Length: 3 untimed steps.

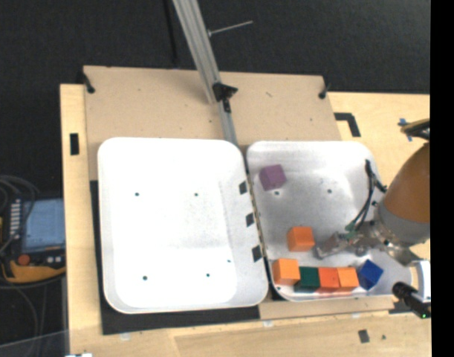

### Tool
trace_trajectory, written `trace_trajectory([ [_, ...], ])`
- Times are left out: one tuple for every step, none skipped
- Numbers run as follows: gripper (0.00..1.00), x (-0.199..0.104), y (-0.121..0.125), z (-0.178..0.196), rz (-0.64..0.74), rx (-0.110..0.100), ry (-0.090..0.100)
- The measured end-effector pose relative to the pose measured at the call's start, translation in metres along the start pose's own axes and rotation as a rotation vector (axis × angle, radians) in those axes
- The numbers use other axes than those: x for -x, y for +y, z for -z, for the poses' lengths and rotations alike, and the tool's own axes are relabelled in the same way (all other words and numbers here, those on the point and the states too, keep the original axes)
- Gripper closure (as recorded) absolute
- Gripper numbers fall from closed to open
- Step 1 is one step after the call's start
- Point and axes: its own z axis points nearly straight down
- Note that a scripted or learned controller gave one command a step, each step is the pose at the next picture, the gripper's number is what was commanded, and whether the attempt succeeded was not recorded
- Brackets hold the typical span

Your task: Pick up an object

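Pincer [327,248] hovers beside orange block [301,238]; no writing legible.

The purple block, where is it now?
The purple block lies alone in the upper left part of the right bin, near the wall between the bins, apart from the orange block further down.
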Motion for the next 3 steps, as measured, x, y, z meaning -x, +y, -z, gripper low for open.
trace_trajectory([
  [1.00, 0.001, 0.001, 0.012, -0.009, 0.005, 0.000],
  [1.00, -0.002, 0.005, 0.056, 0.008, 0.004, 0.000],
  [1.00, 0.000, 0.007, 0.107, 0.008, 0.006, -0.001],
])
